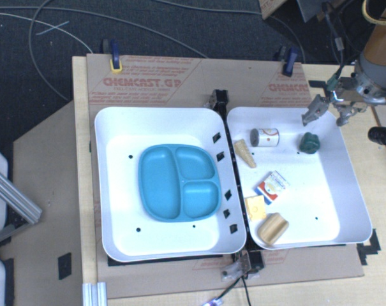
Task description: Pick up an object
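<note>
The jaws (327,112) hang at the upper right of the frame, over the top edge of the right bin (346,190), spread apart with nothing between the fingers. Just below them, inside that bin, lies a dark green lump (309,143), apart from the fingertips. Left of it a small white can (265,137) lies on its side, and beside that a tan wedge (245,153). Lower in the same bin sit a red and white packet (271,187), a yellow block (256,207) and a tan roll (273,228). The left bin (116,171) holds a blue divided plate (179,182), lying flat at its middle. Both bins rest on the cardboard-covered surface (154,78).
</note>
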`<state>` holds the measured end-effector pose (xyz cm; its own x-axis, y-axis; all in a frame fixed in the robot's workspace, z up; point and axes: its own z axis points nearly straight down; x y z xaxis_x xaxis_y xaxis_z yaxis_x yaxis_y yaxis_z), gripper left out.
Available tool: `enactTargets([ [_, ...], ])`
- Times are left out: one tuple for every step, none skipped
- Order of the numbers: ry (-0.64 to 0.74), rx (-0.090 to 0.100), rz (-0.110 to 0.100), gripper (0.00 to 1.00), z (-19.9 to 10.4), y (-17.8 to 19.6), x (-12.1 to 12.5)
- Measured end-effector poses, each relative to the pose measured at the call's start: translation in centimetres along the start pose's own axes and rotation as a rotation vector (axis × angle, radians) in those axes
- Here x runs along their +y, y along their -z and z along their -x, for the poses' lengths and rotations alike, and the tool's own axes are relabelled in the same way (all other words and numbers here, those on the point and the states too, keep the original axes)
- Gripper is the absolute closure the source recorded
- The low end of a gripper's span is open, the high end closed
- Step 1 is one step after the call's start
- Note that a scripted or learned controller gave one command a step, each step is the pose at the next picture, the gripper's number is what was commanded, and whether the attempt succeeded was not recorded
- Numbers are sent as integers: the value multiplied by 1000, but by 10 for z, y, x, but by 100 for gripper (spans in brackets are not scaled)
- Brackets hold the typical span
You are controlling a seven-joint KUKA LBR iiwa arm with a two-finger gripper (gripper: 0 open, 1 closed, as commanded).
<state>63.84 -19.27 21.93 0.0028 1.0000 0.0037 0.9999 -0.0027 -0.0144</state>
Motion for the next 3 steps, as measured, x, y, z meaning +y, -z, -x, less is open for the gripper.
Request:
enactTargets([
  [3, -3, 14, 0, -1, 9, 3],
  [3, -2, 9, 0, -2, -33, 2],
  [5, -2, 9, 0, -7, -77, 4],
])
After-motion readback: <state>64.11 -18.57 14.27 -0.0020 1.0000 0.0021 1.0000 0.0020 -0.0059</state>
